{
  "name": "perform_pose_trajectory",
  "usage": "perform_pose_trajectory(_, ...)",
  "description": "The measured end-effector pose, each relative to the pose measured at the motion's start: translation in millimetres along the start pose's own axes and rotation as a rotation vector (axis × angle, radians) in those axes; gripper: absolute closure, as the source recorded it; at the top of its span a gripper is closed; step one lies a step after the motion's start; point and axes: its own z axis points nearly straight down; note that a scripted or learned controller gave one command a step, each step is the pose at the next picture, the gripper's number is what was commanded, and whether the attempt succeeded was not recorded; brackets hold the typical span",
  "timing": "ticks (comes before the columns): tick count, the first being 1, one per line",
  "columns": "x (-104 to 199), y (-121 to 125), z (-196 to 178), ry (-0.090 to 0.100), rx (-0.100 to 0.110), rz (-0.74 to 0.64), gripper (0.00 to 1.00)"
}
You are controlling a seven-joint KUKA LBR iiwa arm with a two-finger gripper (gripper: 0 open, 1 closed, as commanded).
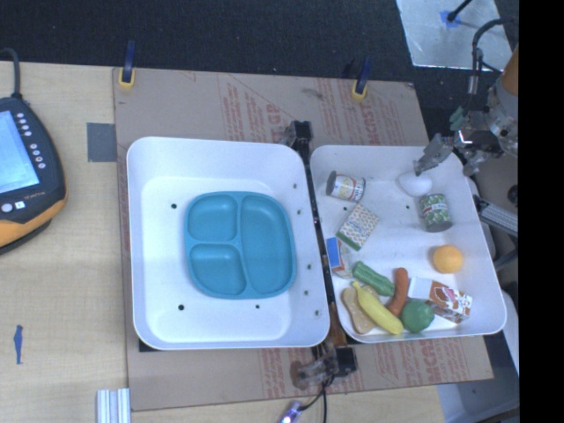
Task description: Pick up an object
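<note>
**Hand over the right bin's far corner**

Nearest the camera, at the right bin's [490, 324] front edge, lie a banana [377, 308], a slice of bread [355, 307] under it, a green pepper [418, 315] and a small carton [450, 300]. Just behind the banana sit a green pod [374, 278] and an orange carrot [400, 289], which leans against the pepper. An orange [448, 259] rests near the bin's right wall, behind the carton. A blue card [334, 256] lies against the bin's left wall, with a patterned packet [357, 226] just behind it. Farther back in the bin, a tin [345, 186] lies on its side and a green can [434, 211] stands upright. A white egg-shaped thing [413, 183] sits behind the can, toward the bin's far right corner.

The hand [435, 156] hangs right over that white thing, seemingly at its top edge; whether they touch is unclear. Whether it is spread or closed cannot be told from this slant, and nothing is plainly in its grip.

Left of the right bin, touching it along one side, the left bin [145, 236] holds a blue divided plate [240, 243]. A black-and-orange pendant [25, 173] lies on the counter [53, 324] well left of both.
</note>
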Motion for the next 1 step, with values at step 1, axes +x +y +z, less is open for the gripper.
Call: perform_pose_trajectory(1, -16.0, -55.0, 63.7, -0.001, 0.001, -0.001, 0.0)
